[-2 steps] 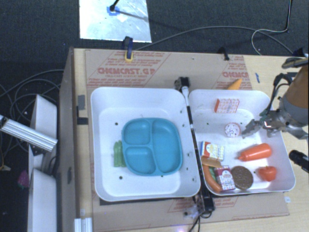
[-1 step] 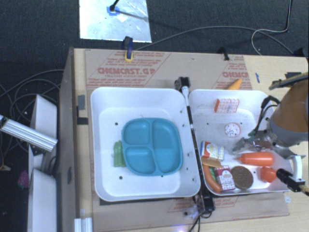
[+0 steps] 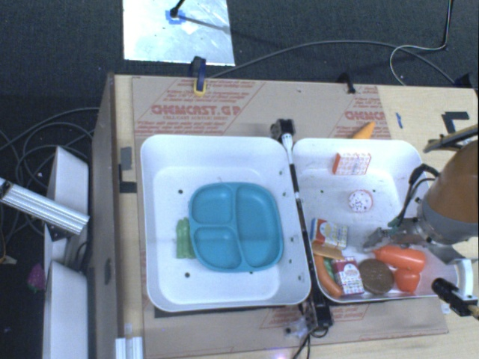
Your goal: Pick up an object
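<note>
Hovering low at the right bin (image 3: pixel 404 154), gripper (image 3: pixel 385 235) sits beside the carrot (image 3: pixel 400 257); I can't tell its finger spread. Clutter's tight here, so I could nudge 2 items together.

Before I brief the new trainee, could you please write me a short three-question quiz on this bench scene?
1. True or false: the blue divided plate lies in the right bin.
2. What lies against the plate's left edge? A) green block B) orange carton C) brown disc
3. Fill in: the gripper hovers over the ____ bin.

Key: 1 false, it lies in the left bin; 2 A, the green block; 3 right.
</note>
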Motion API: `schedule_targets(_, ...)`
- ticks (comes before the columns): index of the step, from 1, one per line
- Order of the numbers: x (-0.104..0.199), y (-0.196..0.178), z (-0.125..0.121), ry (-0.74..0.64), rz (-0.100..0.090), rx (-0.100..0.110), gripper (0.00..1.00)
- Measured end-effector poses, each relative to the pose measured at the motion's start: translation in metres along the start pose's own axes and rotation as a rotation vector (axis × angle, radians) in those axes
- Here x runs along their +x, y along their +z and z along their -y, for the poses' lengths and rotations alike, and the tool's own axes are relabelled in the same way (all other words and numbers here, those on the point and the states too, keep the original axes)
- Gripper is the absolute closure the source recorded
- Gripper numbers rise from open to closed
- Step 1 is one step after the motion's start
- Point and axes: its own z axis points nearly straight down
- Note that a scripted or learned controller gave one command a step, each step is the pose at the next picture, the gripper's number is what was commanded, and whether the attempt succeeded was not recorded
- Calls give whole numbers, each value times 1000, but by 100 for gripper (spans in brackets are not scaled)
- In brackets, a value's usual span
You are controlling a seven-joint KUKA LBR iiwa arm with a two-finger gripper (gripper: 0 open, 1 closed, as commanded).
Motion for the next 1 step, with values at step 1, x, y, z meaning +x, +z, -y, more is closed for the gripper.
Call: schedule_targets(1, 0, -11, -2, -1, 0, -4, 100)
